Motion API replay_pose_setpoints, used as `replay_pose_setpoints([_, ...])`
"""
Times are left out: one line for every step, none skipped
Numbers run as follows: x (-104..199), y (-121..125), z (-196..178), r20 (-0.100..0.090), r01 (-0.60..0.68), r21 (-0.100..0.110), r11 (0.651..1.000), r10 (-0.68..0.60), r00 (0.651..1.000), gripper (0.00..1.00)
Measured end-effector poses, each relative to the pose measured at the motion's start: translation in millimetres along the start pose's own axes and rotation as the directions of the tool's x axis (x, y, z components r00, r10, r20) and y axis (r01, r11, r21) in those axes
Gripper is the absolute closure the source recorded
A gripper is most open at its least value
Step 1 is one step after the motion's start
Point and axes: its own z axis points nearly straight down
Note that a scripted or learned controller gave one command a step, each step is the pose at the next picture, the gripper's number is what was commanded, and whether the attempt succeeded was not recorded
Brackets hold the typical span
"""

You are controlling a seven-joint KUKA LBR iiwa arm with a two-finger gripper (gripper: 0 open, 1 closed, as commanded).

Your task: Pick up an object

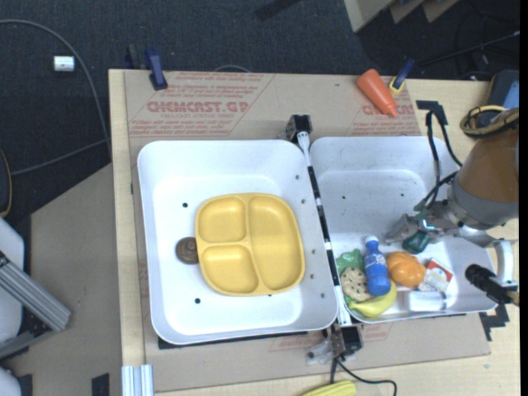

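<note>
My gripper (415, 231) hangs low over the right bin (371, 172), reaching in from the right just above the pile of objects. A small teal item (417, 241) sits right at its tip; whether it is held cannot be made out. Just below lie an orange (404, 268), an upright blue bottle (375, 267), a banana (373, 305), a speckled cookie (355, 282), a green piece (349, 261) and a white and red packet (435, 275).
The left bin (165, 221) holds a yellow divided plate (247, 243) with a brown disc (187, 250) beside it. An orange cone-shaped object (377, 91) lies on the bench behind the right bin. Cables run along the arm at the right.
</note>
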Motion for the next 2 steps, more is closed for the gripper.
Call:
replay_pose_setpoints([-13,-22,0,0.0,0.0,-0.001,1.0,0.0,1.0,0.0])
replay_pose_setpoints([32,18,-1,0.001,0.003,-0.004,1.0,-0.003,1.0,0.0])
